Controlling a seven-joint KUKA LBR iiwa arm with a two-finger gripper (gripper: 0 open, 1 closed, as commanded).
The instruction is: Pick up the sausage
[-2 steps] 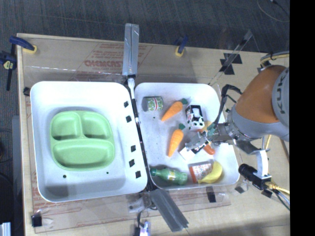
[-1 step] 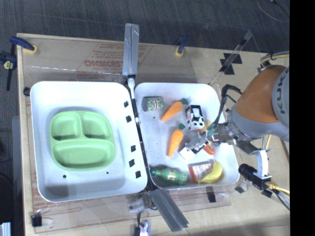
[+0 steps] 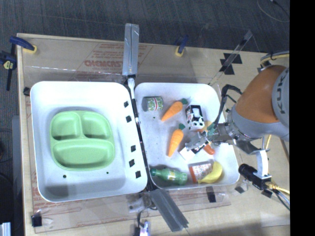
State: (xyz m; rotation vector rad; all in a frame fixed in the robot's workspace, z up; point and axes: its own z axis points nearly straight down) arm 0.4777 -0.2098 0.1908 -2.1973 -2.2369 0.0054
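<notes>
The sausage (image 3: pixel 210 150) is a small reddish-orange piece lying in the right bin (image 3: pixel 162 90), near its right wall, just above the banana (image 3: pixel 214 173). My gripper (image 3: pixel 198 142) reaches in from the right and sits low in the bin, its tip directly left of the sausage and touching or nearly touching it. The tip is a dark cluttered shape over a white scrap, so I cannot make out whether anything is held.
The right bin also holds a small can (image 3: pixel 153 103), two carrots (image 3: pixel 172 110) (image 3: pixel 174 140), a black-and-white toy (image 3: pixel 195 117), a green bottle (image 3: pixel 169 175) and a red-white packet (image 3: pixel 199 171). A green divided plate (image 3: pixel 82 138) lies in the left bin (image 3: pixel 39 132).
</notes>
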